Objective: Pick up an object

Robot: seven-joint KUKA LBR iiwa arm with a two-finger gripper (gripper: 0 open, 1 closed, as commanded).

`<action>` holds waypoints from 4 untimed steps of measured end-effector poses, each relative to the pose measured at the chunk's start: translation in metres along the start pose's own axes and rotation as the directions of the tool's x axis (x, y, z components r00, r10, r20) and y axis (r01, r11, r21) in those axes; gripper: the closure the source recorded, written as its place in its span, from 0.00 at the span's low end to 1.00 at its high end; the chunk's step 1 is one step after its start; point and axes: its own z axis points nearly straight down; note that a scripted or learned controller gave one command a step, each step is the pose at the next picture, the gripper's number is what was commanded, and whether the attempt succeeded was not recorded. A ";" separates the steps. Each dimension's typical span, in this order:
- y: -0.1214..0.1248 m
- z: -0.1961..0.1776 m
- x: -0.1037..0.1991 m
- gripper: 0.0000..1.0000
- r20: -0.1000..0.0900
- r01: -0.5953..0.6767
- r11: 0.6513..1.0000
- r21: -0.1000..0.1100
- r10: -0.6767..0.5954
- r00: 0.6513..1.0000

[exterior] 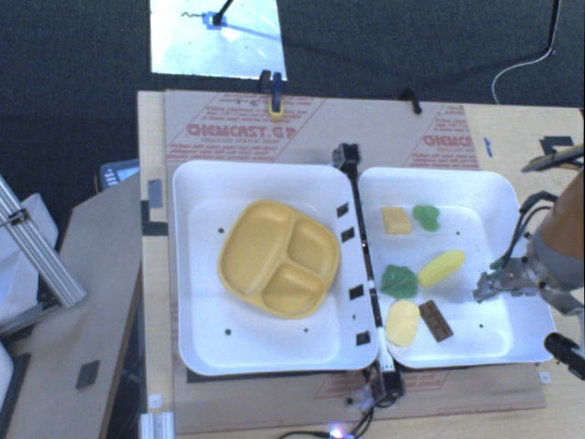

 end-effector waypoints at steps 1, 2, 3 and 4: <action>0.023 -0.188 0.012 1.00 0.004 0.005 1.000 -0.016 -0.005 1.000; 0.099 -0.276 0.067 1.00 0.001 0.011 1.000 -0.014 -0.011 1.000; 0.152 -0.281 0.104 1.00 -0.001 0.008 1.000 -0.004 -0.008 1.000; 0.184 -0.288 0.137 1.00 -0.002 0.006 1.000 -0.002 -0.006 1.000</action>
